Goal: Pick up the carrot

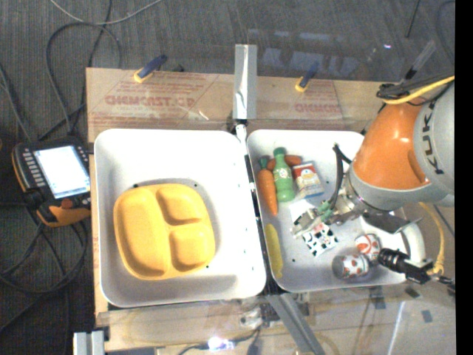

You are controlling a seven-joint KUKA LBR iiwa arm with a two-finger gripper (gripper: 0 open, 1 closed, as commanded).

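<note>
The carrot (268, 191) is orange with a green top. It lies lengthwise along the left wall of the right bin (347, 140), its tip pointing toward the front. A green bottle (283, 174) lies right beside it. My gripper (319, 217) hangs low over the middle of the right bin, about a hand's width to the right of the carrot and apart from it. The gripper sits just above a black-and-white patterned piece (320, 239). Nothing of the carrot is covered.
A small red-and-white carton (307, 178) lies right of the bottle. A yellow banana-like piece (274, 247) sits in front of the carrot. A grey can (352, 266) and a red-and-white ball (367, 245) lie at front right. The left bin (103, 161) holds a yellow divided plate (165, 228).
</note>
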